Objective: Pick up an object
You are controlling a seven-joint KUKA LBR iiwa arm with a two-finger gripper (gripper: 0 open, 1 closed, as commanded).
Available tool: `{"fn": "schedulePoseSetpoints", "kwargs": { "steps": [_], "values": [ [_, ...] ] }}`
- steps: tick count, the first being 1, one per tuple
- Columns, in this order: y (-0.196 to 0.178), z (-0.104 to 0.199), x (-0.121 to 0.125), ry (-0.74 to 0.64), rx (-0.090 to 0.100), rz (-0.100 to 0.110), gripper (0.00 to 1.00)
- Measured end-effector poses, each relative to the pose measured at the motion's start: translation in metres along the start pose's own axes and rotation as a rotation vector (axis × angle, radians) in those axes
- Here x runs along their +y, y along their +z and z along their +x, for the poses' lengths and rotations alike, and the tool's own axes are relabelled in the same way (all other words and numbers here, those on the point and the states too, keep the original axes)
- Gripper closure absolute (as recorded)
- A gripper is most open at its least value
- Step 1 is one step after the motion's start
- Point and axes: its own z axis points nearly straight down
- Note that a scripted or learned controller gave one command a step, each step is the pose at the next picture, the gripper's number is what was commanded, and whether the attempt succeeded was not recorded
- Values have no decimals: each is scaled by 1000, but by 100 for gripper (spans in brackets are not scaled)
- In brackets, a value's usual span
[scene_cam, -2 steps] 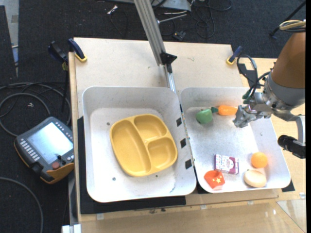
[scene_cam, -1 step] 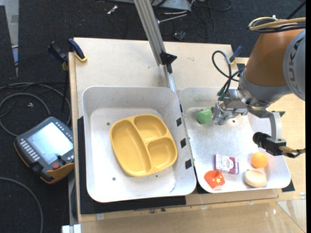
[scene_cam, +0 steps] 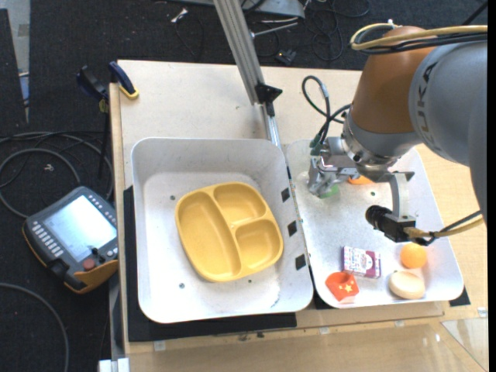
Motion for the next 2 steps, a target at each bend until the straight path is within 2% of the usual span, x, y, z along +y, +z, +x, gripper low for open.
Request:
{"fn": "schedulePoseSetpoints", "kwargs": {
  "steps": [2],
  "values": [
    [-10, 98, 13, 0, 1, -2, 100]
  ]
}}
